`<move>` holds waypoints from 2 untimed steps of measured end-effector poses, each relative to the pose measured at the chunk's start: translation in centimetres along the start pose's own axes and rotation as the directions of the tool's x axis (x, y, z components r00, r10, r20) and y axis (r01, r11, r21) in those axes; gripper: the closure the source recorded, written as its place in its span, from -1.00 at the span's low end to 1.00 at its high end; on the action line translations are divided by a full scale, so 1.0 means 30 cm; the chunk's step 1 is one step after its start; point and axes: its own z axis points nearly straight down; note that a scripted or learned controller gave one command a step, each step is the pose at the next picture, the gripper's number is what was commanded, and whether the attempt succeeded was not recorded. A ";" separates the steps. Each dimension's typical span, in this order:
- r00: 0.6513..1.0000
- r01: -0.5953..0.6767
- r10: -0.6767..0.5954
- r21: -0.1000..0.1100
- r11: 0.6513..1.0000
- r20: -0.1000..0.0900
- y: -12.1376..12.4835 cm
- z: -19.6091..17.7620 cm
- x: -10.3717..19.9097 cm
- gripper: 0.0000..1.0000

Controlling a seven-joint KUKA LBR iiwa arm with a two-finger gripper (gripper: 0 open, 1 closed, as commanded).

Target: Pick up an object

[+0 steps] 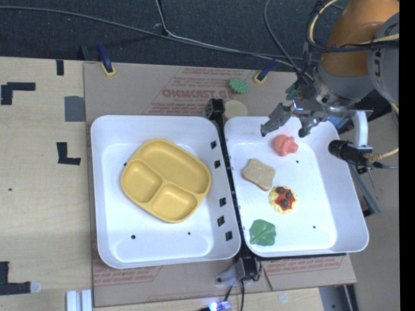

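Note:
My gripper (286, 127) hangs open over the back of the right bin (324, 235), its two dark fingers spread with nothing between them. Just below and between the fingertips lies a pink-red toy food piece (284, 145). Further forward in that bin are a tan bread-like slice (258, 173), a small round yellow piece with red and dark toppings (283, 199) and a green leaf-like piece (262, 232).
The left bin (110, 238) holds a yellow divided plate (166, 179). Behind the bins, on the cardboard, sit a small green object (238, 85) and a pale disc (236, 107). A black divider (224, 173) runs between the bins. Cables hang near the arm.

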 end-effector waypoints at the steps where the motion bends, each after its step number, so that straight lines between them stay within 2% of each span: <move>1: 1.000 0.003 -0.003 -0.012 1.000 0.001 0.006 -0.025 0.001 -1.00; 2: 1.000 0.002 -0.002 -0.009 1.000 0.003 0.035 0.135 -0.004 -1.00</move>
